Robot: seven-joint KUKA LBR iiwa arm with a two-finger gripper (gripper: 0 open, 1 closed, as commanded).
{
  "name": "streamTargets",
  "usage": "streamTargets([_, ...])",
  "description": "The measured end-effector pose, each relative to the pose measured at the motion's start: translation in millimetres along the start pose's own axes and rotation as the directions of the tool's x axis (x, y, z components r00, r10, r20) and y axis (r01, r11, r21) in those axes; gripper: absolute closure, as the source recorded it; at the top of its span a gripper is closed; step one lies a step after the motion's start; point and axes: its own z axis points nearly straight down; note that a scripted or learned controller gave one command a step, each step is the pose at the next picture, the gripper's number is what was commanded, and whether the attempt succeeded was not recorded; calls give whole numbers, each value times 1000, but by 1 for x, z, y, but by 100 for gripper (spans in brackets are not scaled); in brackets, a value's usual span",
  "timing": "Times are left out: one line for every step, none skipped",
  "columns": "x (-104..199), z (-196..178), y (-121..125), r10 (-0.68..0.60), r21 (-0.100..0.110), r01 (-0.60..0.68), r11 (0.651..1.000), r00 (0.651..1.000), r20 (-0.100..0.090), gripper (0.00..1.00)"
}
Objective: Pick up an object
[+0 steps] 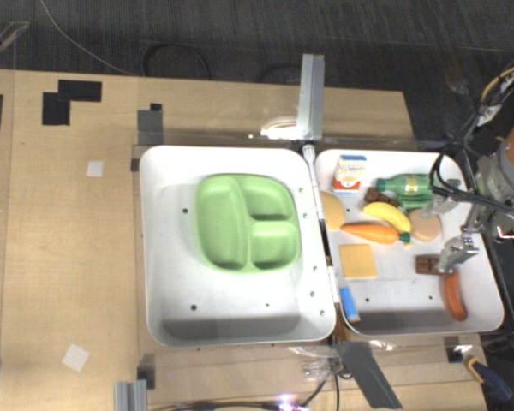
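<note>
The right bin holds several toy foods: a small milk carton, a green bottle, a banana, a carrot, a yellow cheese slice, a round beige piece, a brown block and a red sausage. A blue marker lies by the bin's left wall. My gripper hangs low over the right side of this bin, just right of the brown block and above the sausage. Nothing is visibly held in it.
The left bin carries a green divided plate. A grey metal post stands behind the wall between the bins. The arm and its cables crowd the right bin's far right edge.
</note>
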Motion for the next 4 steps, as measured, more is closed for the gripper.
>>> streamTargets([-5,122,-3,-170,-4,170,985,985,-7,0])
streamTargets([-35,174,49,-243,1,243,970,970,11,0])
streamTargets([-31,174,55,-468,7,468,884,884,12,0])
streamTargets([-129,178,28,-592,1,592,806,806,5,0])
